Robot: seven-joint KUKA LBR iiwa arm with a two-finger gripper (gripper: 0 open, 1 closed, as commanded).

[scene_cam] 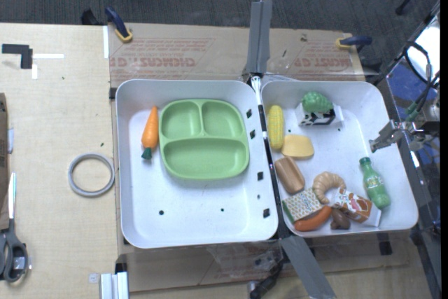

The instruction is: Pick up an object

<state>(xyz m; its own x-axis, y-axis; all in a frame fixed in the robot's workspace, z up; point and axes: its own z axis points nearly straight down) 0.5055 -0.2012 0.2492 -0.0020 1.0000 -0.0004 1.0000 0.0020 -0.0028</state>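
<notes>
Hand (384,138) at about 3 o'clock of the right bin (329,85), hovering over its right wall, nothing seen in its grip; cannot tell whether spread or pressed together, too small and too mixed with the rig behind it. Nearest candidate: green bottle (374,182), lying at roughly 4 o'clock in that bin, just below the hand, cap pointing toward 12, body tilted slightly toward 5. Looks small, smooth, round-bodied and glossy, with a pale label band; probably light and hard plastic. Main risk, judging from here: rolling or squirting out of a pinch, since a round slick body offers little to bite on. Second risk: closeness to the bin wall at 3 o'clock, leaving little room on that side and inviting a scrape or a blocked descent. Third: the snack packet (355,205) just beside the bottle at 8 o'clock, with the croissant (329,183) next to it, easy to nudge or catch instead. Corn (276,126) well apart at 10 o'clock, carrot (150,128) over in the left bin (189,220), neither in the way.
</notes>
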